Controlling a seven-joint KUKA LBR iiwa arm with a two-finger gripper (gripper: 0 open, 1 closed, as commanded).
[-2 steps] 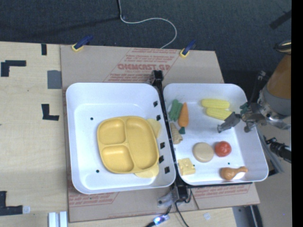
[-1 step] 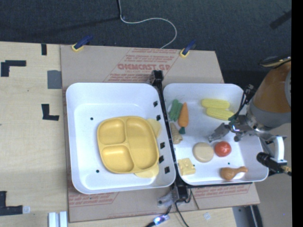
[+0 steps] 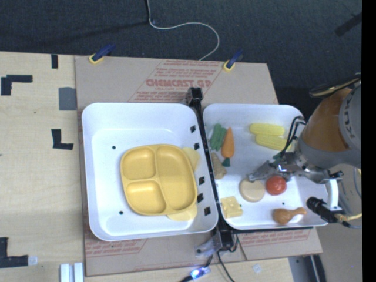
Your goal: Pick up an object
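Reaching into the right bin (image 3: 294,113), the gripper (image 3: 271,170) hung just above a tomato (image 3: 276,185); its grip state could not be told. Corn (image 3: 267,134) lay nearby.

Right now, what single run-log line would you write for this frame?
arm: over right bin | gripper: beside tomato | grasp: cannot tell | left bin: yellow tray

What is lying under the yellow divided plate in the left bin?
Pale yellow flat pieces stick out from under the yellow divided plate at its lower and right edges. The plate covers the rest of them, so their full shape stays hidden.
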